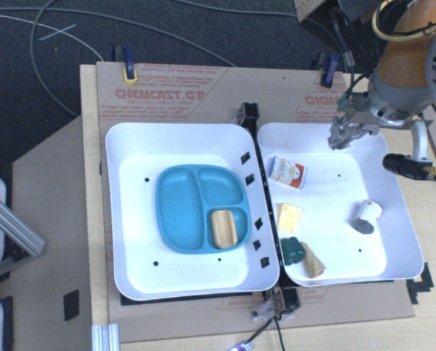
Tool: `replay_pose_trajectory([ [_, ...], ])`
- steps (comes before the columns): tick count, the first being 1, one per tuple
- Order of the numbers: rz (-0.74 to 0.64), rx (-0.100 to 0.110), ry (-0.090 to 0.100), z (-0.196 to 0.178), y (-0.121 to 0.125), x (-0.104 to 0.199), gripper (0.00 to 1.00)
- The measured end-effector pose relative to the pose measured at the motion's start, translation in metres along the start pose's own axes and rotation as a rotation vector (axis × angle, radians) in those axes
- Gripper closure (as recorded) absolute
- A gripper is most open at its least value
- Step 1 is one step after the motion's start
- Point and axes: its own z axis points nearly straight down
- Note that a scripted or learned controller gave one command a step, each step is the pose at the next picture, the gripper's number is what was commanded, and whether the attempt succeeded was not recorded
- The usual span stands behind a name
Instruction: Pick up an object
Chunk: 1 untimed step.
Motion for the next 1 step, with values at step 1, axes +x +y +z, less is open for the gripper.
replay_pose_trajectory([
  [1,0.0,-0.002,-0.001,-0.0552,0.002,-0.0001,1.0],
])
